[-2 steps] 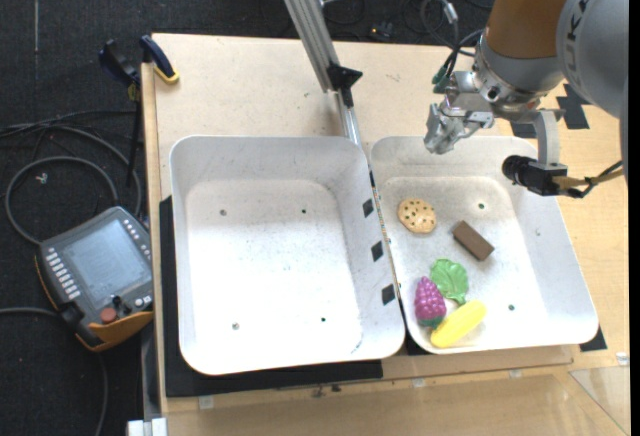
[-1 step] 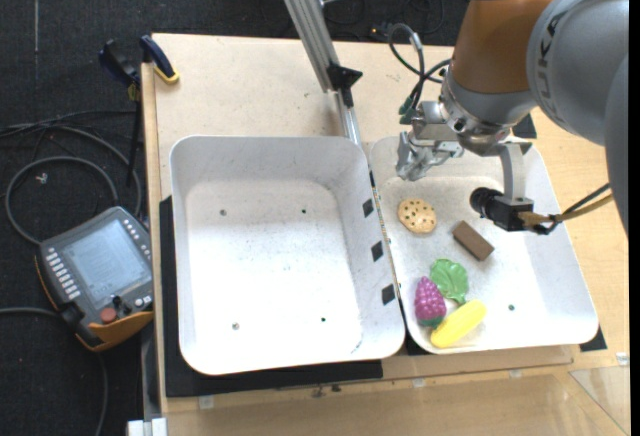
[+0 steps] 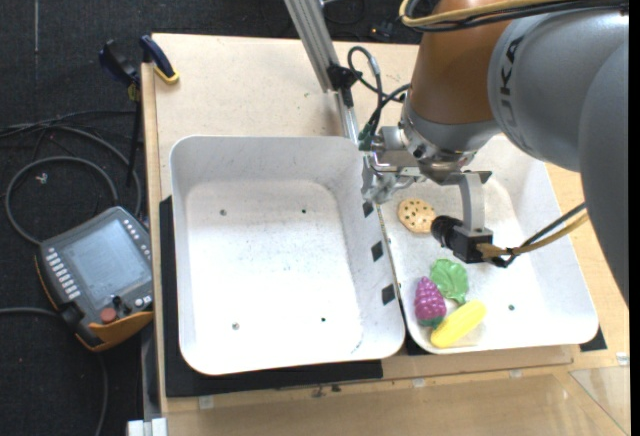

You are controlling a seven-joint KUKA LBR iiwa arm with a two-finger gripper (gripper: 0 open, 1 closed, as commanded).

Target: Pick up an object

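Lying banana [image 3: 458,324] slanting up-right, lengthwise.

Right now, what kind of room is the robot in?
Probably a robot lab: a bench holds two white bins, a teach pendant lies on the dark floor, and cables trail about.

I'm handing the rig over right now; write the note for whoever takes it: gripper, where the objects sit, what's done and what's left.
Gripper: low over the right bin, near its left wall, beside the cookie. Nothing visible between its fingers; whether they are open or shut can't be told from here.
Objects: all in the right bin. Cookie toward the middle-left; purple grapes, a green leafy piece and a yellow piece clustered at the near-left corner.
Done: arm is positioned in the bin.
Left: grasp one object and lift it; the cookie looks closest.
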